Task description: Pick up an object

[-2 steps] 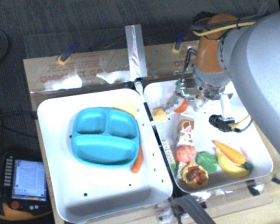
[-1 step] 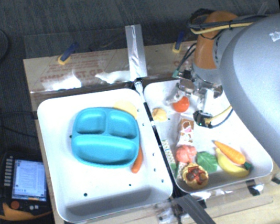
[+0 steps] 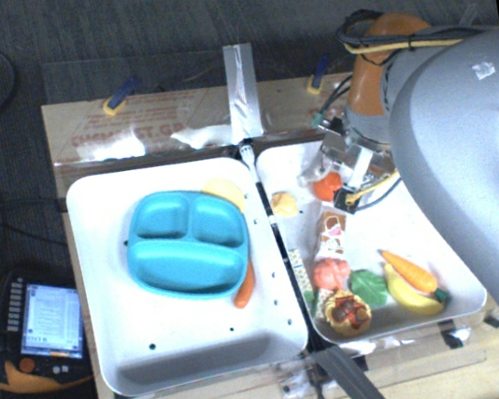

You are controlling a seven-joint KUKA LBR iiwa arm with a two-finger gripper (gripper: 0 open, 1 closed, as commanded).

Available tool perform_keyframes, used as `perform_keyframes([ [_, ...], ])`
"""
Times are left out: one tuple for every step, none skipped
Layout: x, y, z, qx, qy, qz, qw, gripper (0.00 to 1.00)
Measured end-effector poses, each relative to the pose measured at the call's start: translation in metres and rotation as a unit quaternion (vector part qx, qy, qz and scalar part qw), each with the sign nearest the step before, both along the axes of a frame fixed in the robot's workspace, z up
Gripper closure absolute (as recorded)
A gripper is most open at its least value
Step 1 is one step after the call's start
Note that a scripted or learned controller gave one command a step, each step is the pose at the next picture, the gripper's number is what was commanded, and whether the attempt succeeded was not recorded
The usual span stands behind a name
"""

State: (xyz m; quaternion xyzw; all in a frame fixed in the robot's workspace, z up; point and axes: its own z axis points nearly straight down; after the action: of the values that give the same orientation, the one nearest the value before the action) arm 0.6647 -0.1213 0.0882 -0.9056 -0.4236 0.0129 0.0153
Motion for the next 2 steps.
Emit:
perform_keyframes([
  [-0.075,-0.024,0.001,-0.0125,-0.02,-0.106,0.9941,0.0],
  [-0.15,-0.069,0.001,-0.014,-0.02,-0.237,0.9712,0.0],
])
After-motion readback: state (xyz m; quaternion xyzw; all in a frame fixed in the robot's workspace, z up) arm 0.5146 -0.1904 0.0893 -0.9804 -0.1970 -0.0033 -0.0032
